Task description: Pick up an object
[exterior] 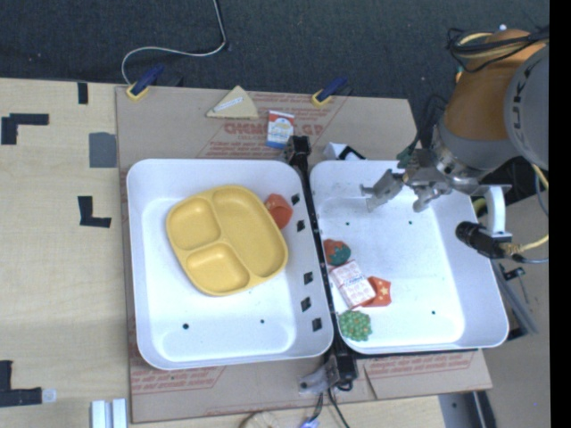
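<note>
White right bin lies bare beneath the gripper, fingers spread wide, holding nothing.

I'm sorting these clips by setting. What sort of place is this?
Probably a robotics lab bench, not a home: two white bins clamped onto cardboard, toy food and a yellow divided plate as test items, and the arm's hand open above the right bin.

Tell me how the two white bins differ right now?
The left bin holds a big yellow divided plate and a small red thing at its right edge; the right bin holds only small items, clustered along its left side: a white and red packet and a green ball. The gripper hangs over the right bin, not the left. Both are shallow, white and rounded at the corners.
</note>
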Available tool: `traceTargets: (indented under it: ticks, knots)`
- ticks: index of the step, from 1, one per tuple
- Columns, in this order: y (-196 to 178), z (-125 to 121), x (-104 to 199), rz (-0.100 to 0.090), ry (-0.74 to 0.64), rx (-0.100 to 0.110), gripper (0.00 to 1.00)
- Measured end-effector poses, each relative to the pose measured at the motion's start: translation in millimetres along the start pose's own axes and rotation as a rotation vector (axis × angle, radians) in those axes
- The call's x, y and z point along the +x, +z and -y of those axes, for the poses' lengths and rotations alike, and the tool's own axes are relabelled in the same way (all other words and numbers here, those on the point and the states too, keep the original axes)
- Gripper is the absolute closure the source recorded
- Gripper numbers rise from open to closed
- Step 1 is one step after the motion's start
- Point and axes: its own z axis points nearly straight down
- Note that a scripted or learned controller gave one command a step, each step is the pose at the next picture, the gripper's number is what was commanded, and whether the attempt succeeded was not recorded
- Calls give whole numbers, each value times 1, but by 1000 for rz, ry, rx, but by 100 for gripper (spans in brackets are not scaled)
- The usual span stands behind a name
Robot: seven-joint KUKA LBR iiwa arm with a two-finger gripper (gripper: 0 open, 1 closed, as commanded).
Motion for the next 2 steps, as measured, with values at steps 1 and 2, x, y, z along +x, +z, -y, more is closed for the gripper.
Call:
traceTargets:
  ticks: [1, 2]
  knots:
    - [81, 62, -28, 0, 3, 3, 0]
    - [123, 105, 14, 3, 2, -17, 0]
